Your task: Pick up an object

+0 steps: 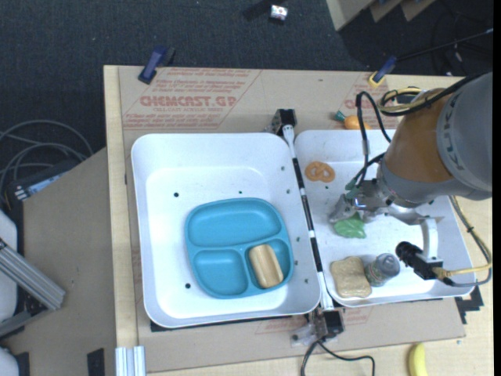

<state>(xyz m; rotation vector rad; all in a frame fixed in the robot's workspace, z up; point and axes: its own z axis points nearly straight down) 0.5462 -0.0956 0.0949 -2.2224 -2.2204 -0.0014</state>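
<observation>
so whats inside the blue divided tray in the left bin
One tan, rounded bread-like piece lies in the lower right compartment of the blue divided plastic tray. The other two compartments show bare blue. Whatever is beneath the piece is covered.

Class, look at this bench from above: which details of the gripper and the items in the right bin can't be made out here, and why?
- Gripper: finger state, blurred and partly hidden by the wrist in the camera view.
- Green object: whether it is gripped or merely touched; too small.
- Grey round item: what it is; blurred.
- Right bin: its far side, covered by the arm.

A crumpled green object (349,227) lies in the right bin (438,287), mid-left.
</observation>
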